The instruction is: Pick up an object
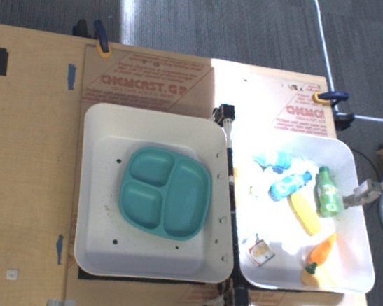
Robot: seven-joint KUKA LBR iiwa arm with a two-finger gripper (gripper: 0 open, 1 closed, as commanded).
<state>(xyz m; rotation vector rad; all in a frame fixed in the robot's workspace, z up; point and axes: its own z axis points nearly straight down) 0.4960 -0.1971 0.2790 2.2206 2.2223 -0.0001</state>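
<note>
The right bin holds several small objects. A green bottle lies near its right wall, with a yellow banana-shaped piece beside it and a blue bottle to the left. An orange carrot-like toy lies near the front right, and a small packet near the front left. A light blue item rests toward the back. My gripper reaches in over the bin's right wall, just right of the green bottle. Nothing shows in its grasp.
The left bin holds a teal divided plate. A black divider strip runs between the bins. Cardboard sheets lie behind them, clamped at the back. Strong sunlight washes out the right bin.
</note>
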